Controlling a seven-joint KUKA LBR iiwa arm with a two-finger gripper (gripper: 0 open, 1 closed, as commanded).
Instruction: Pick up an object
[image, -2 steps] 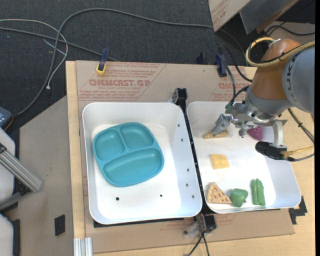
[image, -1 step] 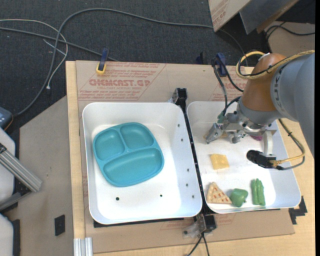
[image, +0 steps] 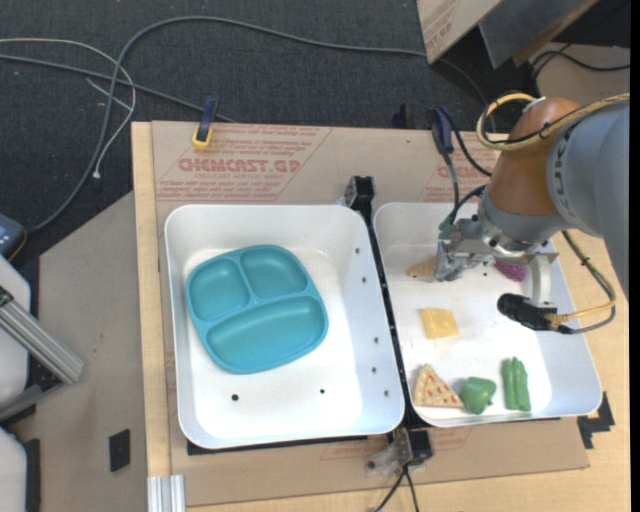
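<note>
Two shallow white bins sit side by side on a brown bench (image: 250, 165), seen from above at a slant. The left bin (image: 205, 405) holds a teal plate (image: 258, 305) with three compartments, lying flat near its middle.

The grey arm (image: 590, 170), with its orange band, reaches in from the right and bends down over the far part of the right bin (image: 475, 350). The gripper (image: 452, 262) is low inside that bin, close to its floor. From this angle it is not clear how wide the gripper stands or whether anything is caught in it.

A small tan piece (image: 421, 269) lies on the bin floor just beside the gripper, on the side toward the left bin; it may be touching the gripper's tip. A purple thing (image: 513, 269) peeks out on the gripper's other side, partly hidden by it.

Nearer the camera, a yellow square (image: 439, 323) lies alone in the middle of the right bin. Along the near edge, from left to right, lie a pizza slice (image: 432, 388), a green pepper (image: 478, 394) touching it, and green beans (image: 515, 384) just beside the pepper.
</note>
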